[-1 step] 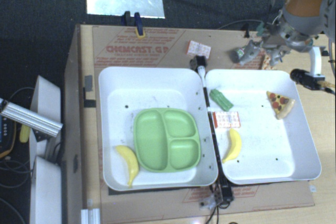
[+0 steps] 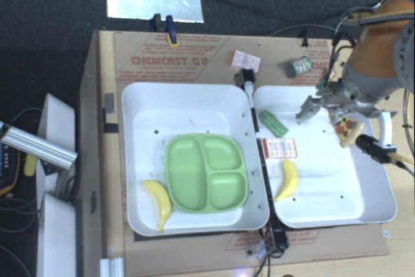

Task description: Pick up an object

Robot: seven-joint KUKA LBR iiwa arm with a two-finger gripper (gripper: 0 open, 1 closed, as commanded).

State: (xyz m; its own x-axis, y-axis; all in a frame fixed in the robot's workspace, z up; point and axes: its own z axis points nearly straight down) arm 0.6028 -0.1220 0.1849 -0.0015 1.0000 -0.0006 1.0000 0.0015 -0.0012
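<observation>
- White plastic makes up both bins: the left bin and the right bin sit side by side on a brown cardboard sheet printed in red.
- In the left bin lies a pale green divided plate with three compartments, and a yellow banana rests just beside the plate's lower left edge.
- In the right bin, a green oblong block lies tilted near the dividing wall, a small red-and-white printed card sits below it, and a second banana lies just below the card.
- The grey arm reaches in from the right, with the gripper over the upper right part of the right bin.
- Its fingers stand apart, one grey finger pointing left toward the green block; nothing shows between them.
- A small tan and red item lies just beside the gripper, too unclear to name.
- On the cardboard behind the bins sit a small green can and a white packet.
</observation>
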